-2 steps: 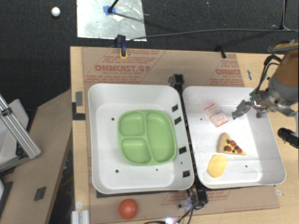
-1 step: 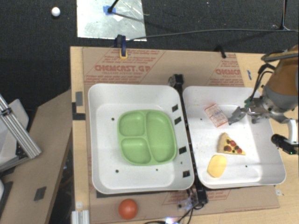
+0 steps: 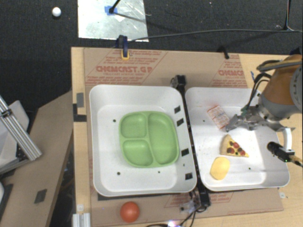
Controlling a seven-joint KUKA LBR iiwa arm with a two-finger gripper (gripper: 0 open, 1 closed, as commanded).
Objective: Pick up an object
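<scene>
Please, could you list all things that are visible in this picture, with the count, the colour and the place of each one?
bins: 2, white, side by side on the bench
divided tray: 1, light green, in the left bin
pizza slice toy: 1, yellow with red spots, in the right bin, near its middle
yellow lump: 1, yellow, in the right bin, in front of the pizza slice toy
small packet: 1, white with red print, in the right bin, toward the back
ball: 1, orange-red, on the bench in front of the left bin
small ball: 1, white, on the dark floor at far left
shiny sheet: 1, silver, on the floor behind the bench
arm: 1, grey and orange, over the right bin
gripper: 1, dark grey, above the right bin beside the small packet
</scene>
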